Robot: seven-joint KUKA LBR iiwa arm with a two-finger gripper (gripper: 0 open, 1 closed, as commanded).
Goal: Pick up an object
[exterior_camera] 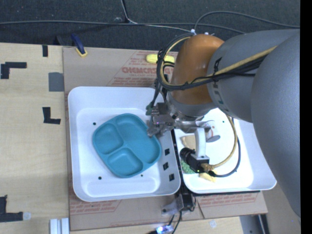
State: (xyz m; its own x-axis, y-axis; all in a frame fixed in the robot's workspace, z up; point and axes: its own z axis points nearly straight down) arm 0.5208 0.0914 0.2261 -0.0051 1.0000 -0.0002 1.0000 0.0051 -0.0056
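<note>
A blue divided plate (126, 144) was seen lying flat in the left bin (78, 130), tilted at an angle to the bin's walls, with its three compartments facing up. The hand (157, 123) was placed just at the plate's upper right edge, over the inner side of the left bin, close to the wall shared with the right bin (253, 174). Whether the hand was released or clenched could not be told, since its end was dark and tangled with cables, and nothing could be made out as gripped. The arm (253, 82), grey with an orange band, was stretched across the right bin from the plate's right. In the right bin, to the right of the plate, a few small things were partly hidden beneath the arm: something pale, something green (186, 166) and a yellow bit (207, 176). Both bins were set on a cardboard sheet (112, 67) laid on the wooden counter (29, 145). Beyond the plate, on the cardboard, a yellow item (155, 58) was partly covered by the arm.
</note>
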